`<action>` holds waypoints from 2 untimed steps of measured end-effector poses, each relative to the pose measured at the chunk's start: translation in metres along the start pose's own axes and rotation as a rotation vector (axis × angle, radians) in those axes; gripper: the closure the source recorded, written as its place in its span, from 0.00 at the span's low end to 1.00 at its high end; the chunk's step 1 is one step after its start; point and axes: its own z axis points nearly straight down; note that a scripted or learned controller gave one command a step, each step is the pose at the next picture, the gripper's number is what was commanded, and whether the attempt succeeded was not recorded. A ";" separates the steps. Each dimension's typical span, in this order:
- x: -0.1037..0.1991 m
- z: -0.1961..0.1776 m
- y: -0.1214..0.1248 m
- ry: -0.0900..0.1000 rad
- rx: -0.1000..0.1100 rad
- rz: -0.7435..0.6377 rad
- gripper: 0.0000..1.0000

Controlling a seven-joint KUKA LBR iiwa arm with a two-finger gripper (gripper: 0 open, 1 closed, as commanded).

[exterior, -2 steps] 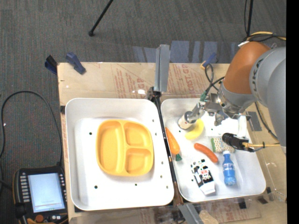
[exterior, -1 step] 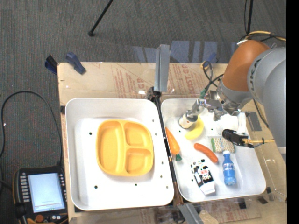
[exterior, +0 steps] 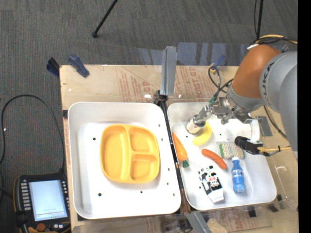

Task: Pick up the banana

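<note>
The yellow banana [exterior: 203, 136] lies in the upper middle of the right bin [exterior: 268, 184], curved, with its upper end under the gripper's tip. My gripper [exterior: 196, 124] reaches in from the right on the grey and orange arm [exterior: 260, 76] and hangs right at the banana's upper left end. Part of the banana there is hidden by the tip. I cannot see whether the tip touches the banana.
The right bin also holds an orange carrot [exterior: 180, 148] by its left wall, a red sausage-like piece [exterior: 214, 158], a patterned block [exterior: 227, 150], a blue bottle [exterior: 237, 174] and a small carton [exterior: 212, 183]. A yellow divided plate [exterior: 130, 153] sits in the left bin [exterior: 77, 130].
</note>
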 end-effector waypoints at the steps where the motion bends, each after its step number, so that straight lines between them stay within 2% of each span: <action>1: 0.005 0.001 0.000 -0.003 0.008 0.127 0.00; 2: 0.000 0.002 0.002 0.002 0.009 0.169 0.00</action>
